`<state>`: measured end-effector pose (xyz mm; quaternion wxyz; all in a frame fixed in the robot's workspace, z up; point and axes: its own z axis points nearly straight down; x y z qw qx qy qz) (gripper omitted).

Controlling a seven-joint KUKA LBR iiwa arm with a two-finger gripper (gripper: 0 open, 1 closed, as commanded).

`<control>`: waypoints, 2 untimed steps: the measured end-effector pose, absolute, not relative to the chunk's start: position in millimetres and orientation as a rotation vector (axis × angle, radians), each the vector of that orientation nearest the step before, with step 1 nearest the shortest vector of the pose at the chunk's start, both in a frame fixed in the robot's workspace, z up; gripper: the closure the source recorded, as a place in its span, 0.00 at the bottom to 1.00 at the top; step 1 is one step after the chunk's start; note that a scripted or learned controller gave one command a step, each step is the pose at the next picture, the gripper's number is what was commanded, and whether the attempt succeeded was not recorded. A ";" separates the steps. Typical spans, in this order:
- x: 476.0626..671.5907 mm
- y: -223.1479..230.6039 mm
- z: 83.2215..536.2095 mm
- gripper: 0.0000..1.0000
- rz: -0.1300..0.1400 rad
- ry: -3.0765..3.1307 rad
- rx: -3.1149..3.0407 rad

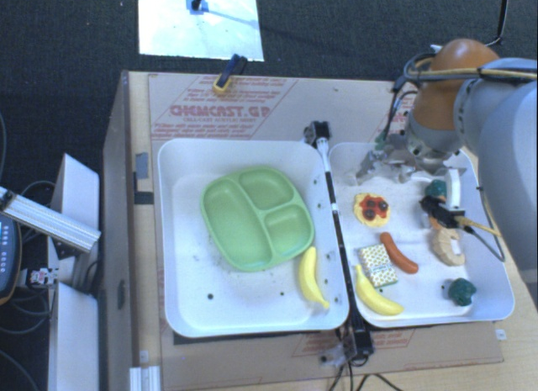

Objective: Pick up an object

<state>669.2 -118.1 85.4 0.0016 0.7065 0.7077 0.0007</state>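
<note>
The arm's reaching in from the right, its gripper hanging over the far end of the right bin, w/ nothing between the fingers; they're looking spread apart. Just below it a small pizza toy is lying on the bin floor, a sausage & a banana sitting nearer the front. In the left bin a green divided plate is resting beside another banana.

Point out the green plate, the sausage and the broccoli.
Green plate [238,228], camera view, its large compartment.
Sausage [398,253], camera view, its middle.
Broccoli [460,291], camera view, its top.
</note>
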 end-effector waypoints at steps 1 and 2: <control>669.1 -83.5 84.7 0.00 0.003 2.226 2.216; 669.2 -95.3 85.2 0.00 0.003 2.221 2.218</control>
